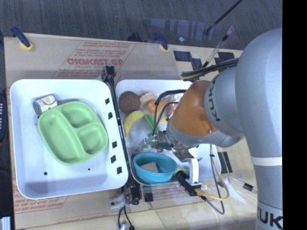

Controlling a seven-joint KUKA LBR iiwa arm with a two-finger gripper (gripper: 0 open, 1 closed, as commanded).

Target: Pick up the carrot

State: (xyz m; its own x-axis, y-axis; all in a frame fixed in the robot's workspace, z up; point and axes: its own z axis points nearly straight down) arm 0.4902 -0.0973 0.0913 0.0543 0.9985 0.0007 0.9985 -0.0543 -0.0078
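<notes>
**Arm low over the right bin, carrot beneath the wrist**

The grey arm is seen reaching in from the right, its orange band hanging over the right bin. The gripper is lowered among the items there; how its tool stands cannot be told, as the wrist hides it. The carrot is glimpsed as an orange shape just beside the band, near a yellow banana and a brown round item. A blue bowl is placed at the bin's near edge. In the left bin, a green divided plate is laid, with a small carton touching its far corner.
</notes>
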